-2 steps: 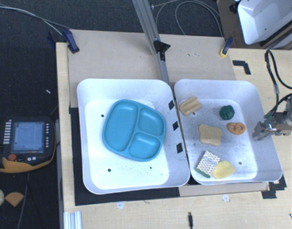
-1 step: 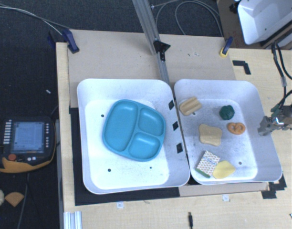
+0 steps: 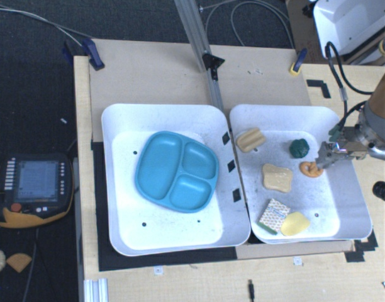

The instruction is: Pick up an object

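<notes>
Yellow block [image 3: 295, 224], front of right bin [image 3: 343, 187], lies nearest camera, touching patterned sponge [image 3: 274, 214]. Left bin [image 3: 117, 168] holds blue divided plate [image 3: 177, 171]. Right bin also holds tan bread slice [image 3: 277, 178], bread roll [image 3: 250, 139], green ball [image 3: 299, 148], orange pretzel [image 3: 311, 169]. Gripper [image 3: 323, 158] sits just above pretzel; finger state cannot be told.
</notes>
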Controlling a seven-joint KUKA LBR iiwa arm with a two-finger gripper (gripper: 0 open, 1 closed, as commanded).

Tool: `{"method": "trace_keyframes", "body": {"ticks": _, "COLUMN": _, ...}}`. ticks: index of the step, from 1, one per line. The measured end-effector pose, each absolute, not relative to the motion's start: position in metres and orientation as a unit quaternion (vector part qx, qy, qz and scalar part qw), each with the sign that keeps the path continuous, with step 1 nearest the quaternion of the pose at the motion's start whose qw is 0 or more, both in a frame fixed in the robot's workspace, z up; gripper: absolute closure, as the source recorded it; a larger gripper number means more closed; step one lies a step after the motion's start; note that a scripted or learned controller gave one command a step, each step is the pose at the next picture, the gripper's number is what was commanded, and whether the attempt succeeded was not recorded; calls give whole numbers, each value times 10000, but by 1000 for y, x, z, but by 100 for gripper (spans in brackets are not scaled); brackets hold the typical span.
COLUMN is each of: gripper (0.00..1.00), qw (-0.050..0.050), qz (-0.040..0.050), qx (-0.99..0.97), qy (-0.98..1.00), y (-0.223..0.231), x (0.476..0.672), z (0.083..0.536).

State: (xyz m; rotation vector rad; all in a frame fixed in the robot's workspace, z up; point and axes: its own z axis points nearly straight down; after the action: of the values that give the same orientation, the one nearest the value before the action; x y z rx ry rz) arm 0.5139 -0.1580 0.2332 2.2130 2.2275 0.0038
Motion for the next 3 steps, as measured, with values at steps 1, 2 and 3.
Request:
{"method": "trace_keyframes", "body": {"ticks": 1, "gripper": 100, "qw": -6, "qz": 7, "qx": 7049, "qy": 7093, "y": -104, "x": 534, "z": 223}}
{"method": "trace_keyframes", "body": {"ticks": 2, "gripper": 100, "qw": -10, "qz": -2, "qx": 7058, "qy": 7085, "y": -52, "x": 540, "z": 216}}
{"method": "trace_keyframes", "body": {"ticks": 3, "gripper": 100, "qw": -2, "qz": 9, "qx": 7048, "qy": 7094, "y": 3, "x": 556, "z": 208}}
